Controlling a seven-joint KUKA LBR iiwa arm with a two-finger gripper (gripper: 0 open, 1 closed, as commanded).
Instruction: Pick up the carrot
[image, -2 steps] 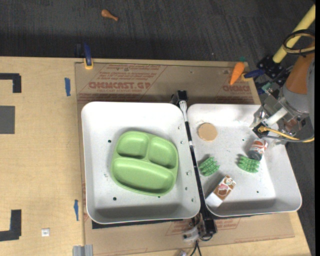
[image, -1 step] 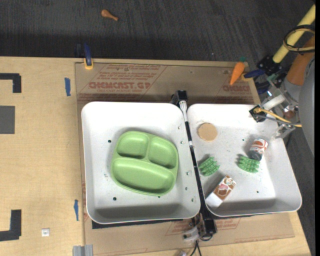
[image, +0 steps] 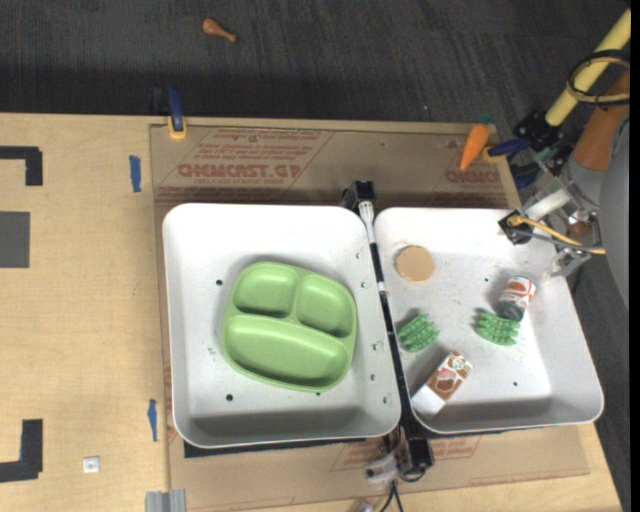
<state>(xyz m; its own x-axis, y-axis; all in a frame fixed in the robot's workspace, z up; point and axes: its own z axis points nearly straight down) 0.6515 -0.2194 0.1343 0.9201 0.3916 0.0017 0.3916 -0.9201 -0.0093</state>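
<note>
Carrot (image: 474, 146) — orange with a green top, up-left of the gripper (image: 545, 232). Bins (image: 200, 240) white. Sectioned plate (image: 292, 325) far left, pale green. Left of gripper: tan disc (image: 414, 264). Below it: red-white can (image: 516, 295), two ribbed green pieces (image: 495, 327) (same shade), red-white-brown carton (image: 446, 380).

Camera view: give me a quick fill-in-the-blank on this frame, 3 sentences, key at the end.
1. The carrot lies on the brown board, outside both bins, beyond the far edge of the ____ bin.
2. The left bin holds a divided plate coloured ____.
3. The round tan disc sits in the right bin, near its far ____ corner.

Missing words: right; green; left
</note>
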